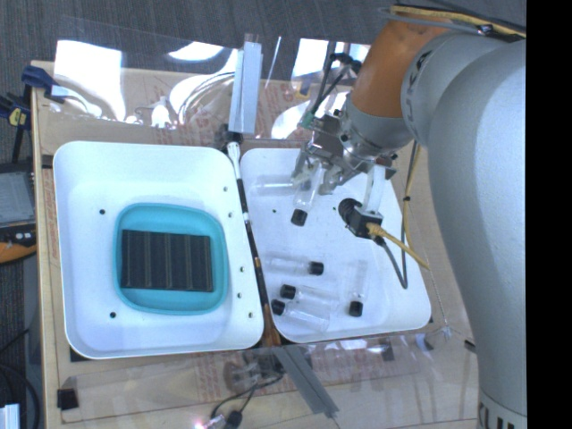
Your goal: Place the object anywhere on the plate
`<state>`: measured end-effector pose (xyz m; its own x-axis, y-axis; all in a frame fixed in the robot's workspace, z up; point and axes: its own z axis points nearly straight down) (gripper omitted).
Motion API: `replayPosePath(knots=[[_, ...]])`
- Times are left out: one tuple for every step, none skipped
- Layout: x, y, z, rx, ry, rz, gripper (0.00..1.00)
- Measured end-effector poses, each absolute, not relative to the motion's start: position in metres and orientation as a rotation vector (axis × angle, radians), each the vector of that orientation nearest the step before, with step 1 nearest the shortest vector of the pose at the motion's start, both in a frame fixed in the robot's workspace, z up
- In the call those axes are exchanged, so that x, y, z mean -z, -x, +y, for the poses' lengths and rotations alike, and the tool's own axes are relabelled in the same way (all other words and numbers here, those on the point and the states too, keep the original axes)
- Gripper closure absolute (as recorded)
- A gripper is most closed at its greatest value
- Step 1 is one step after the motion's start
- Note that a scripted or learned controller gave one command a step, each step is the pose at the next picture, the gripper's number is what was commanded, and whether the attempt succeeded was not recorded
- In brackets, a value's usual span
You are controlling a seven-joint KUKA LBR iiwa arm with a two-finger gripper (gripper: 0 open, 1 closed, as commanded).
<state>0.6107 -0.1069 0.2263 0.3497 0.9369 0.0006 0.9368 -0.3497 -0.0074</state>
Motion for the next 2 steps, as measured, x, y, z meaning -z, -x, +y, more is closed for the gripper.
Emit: replayPosePath(knots=[[-0.1916,-0.5673,-0.0455,-0.007,2.295,-2.137,1.0],[-0.1917,-0.5674,-0.0462,-0.007,2.297,-2.136,0.0]])
